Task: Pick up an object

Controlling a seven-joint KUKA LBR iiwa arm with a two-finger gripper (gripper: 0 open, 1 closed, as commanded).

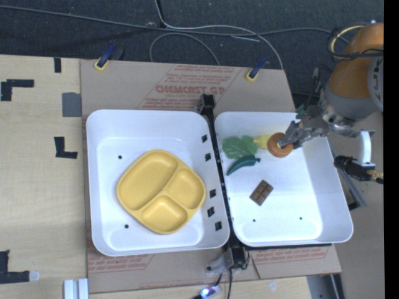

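Camera view: arm reaches in from right, gripper (288,143) low over right bin (324,185), tip at the orange round object (278,146) near the bin's back edge. Can't tell grip state. Green leafy toy (240,147) just left of it; brown block (261,192) mid-bin. Left bin (103,167) holds yellow divided plate (161,191). Cardboard (181,86) underneath.

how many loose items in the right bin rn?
4, all in the right bin: light green leaf by the divider, dark green piece just below it, orange-yellow item under the gripper, brown block mid-bin. The gripper may hide more.
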